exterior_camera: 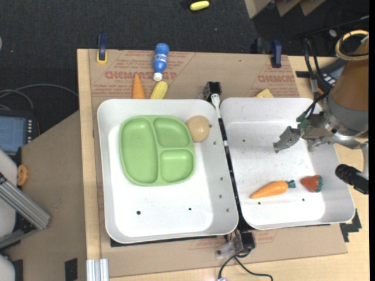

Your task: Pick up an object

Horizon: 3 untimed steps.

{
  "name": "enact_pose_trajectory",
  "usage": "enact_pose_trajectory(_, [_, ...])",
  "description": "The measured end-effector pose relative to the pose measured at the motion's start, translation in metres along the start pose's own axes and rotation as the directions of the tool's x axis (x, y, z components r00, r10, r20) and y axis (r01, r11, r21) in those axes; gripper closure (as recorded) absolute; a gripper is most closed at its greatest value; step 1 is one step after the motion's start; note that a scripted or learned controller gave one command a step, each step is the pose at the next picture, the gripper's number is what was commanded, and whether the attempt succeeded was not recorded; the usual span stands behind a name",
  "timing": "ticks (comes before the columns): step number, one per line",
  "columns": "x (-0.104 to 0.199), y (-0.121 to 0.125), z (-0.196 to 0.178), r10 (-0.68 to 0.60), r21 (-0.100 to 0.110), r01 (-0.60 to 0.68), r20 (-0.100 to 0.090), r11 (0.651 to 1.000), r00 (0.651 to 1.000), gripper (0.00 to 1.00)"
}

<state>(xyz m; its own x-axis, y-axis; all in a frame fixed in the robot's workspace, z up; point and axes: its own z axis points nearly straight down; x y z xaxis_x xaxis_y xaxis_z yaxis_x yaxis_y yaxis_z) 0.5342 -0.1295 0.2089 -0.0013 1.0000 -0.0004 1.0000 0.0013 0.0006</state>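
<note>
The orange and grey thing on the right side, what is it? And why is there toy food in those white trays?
That is a robot arm. A camera above the bench looks down on it. At its end is a gripper, its grabbing part, hanging over the right bin with nothing in it that I can see. Its job is to pick something up. In that bin lie a toy carrot and a small red toy, maybe a strawberry. The left bin holds a green divided plate with a tan ball beside it. Behind the bins, on the board, lie a little bottle, another carrot and a corn cob.
</note>
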Motion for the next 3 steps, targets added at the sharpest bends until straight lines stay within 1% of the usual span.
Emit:
enact_pose_trajectory(1, [0.0086,-0.0297,0.1288,0.003,0.004,-0.003,-0.002,1.0,1.0,0.0])
enact_pose_trajectory(3, [0.0077,-0.0284,0.1245,0.002,0.0,-0.002,0.0,1.0,1.0,0.0])
